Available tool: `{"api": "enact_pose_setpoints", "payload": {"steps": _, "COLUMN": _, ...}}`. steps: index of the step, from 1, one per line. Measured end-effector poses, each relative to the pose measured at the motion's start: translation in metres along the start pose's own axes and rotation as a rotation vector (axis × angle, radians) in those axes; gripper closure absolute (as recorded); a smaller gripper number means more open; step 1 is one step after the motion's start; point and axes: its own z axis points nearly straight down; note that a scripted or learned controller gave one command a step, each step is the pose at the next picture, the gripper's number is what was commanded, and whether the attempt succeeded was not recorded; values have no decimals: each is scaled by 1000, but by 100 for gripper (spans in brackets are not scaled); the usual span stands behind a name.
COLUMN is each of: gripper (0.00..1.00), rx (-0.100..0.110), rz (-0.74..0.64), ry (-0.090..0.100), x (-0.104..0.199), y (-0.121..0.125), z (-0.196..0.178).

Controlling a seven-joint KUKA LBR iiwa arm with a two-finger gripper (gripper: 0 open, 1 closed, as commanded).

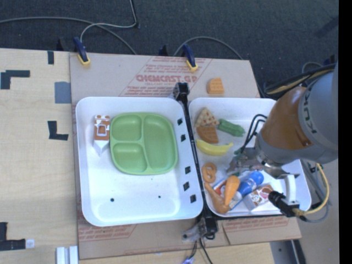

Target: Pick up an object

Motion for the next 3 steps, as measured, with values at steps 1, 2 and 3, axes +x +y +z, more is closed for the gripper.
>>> {"api": "enact_pose_setpoints", "payload": {"steps": 1, "gripper": 100, "rx": 4, "rz": -2, "ry": 3, "x": 35, "y": 19, "z": -118}}
{"api": "enact_pose_setpoints", "payload": {"steps": 2, "gripper": 100, "rx": 8, "rz": -1, "ry": 3, "x": 44, "y": 57, "z": -87}}
{"api": "enact_pose_setpoints", "payload": {"steps": 3, "gripper": 100, "rx": 7, "rz": -2, "ry": 4, "x": 68, "y": 103, "z": -94}}
